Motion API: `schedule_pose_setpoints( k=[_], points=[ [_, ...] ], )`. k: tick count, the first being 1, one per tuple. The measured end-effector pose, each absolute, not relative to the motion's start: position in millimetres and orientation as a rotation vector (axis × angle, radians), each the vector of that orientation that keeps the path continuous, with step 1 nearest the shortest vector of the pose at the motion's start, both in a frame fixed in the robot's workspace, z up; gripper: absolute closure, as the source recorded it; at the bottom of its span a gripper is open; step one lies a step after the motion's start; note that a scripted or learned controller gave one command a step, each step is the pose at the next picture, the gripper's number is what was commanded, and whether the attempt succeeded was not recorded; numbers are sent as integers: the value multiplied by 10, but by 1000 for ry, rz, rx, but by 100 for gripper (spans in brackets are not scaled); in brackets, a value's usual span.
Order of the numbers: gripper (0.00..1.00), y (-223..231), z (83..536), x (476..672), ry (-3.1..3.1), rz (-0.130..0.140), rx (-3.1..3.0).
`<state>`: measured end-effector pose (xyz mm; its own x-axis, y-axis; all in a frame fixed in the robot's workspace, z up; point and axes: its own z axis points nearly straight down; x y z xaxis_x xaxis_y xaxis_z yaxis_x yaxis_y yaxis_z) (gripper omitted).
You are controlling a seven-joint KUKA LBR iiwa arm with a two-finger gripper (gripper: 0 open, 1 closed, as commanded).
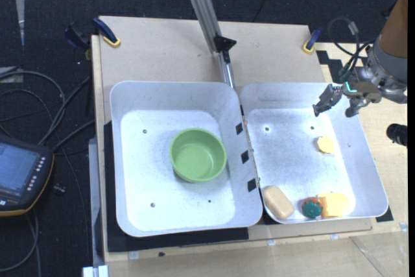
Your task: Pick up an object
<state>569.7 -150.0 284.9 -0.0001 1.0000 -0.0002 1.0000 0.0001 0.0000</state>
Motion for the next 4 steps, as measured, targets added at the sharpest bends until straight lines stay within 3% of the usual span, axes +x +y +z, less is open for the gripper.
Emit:
schedule_pose_setpoints(
  k=[1,4],
  points=[
    [0,-1500,2848,5697,2221,0,2221],
    [0,-1310,1355,5750,2225,-4,2223]
  ],
)
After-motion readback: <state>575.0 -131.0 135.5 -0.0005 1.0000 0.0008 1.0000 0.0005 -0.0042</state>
